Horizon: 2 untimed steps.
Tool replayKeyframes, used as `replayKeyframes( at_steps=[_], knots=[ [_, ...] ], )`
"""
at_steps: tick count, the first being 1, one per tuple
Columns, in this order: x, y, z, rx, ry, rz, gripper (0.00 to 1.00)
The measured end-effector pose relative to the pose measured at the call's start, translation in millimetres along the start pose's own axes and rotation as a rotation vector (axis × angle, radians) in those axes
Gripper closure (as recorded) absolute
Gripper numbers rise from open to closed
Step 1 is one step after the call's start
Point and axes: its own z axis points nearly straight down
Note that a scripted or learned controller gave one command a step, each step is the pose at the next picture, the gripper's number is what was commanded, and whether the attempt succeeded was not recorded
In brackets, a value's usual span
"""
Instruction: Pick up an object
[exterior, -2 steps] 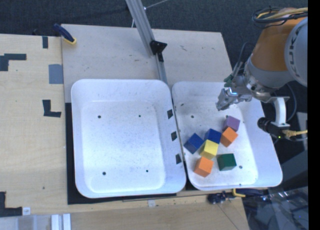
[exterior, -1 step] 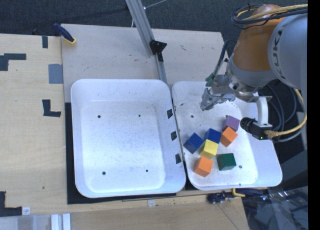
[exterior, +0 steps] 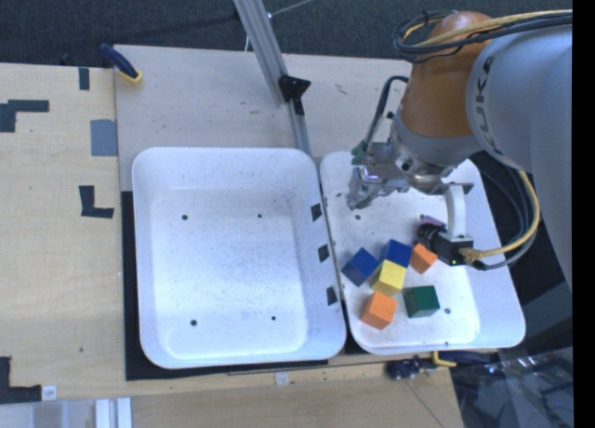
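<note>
Landmark: right bin, shallow, white, lying just beside the left bin

Contents, all clustered in the right bin's near half:
- blue block, at the cluster's left
- second blue block, touching the yellow block
- large orange block, nearest the bin's front rim
- small orange block, toward the bin's right side
- green block, beside the large orange block

Gripper: over the right bin's far left part, near its inner wall, well apart from the cluster; nothing seen between its parts; whether it stands apart or together cannot be told from this angle

Task status, as judged: no block lifted, all six resting on the bin floor. Left to do: move over a block, descend, close, raise. The blue block at the cluster's left looks the closest candidate
</note>
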Motion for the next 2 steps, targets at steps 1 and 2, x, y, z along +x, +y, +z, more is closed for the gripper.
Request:
replayKeyframes(
  at_steps=[1, 2],
  knots=[
    [52, 3, -8, -0.001, 0.001, -0.002, 1.0],
    [103, -1, 7, 0.002, -0.001, 0.0, 1.0]
  ],
)
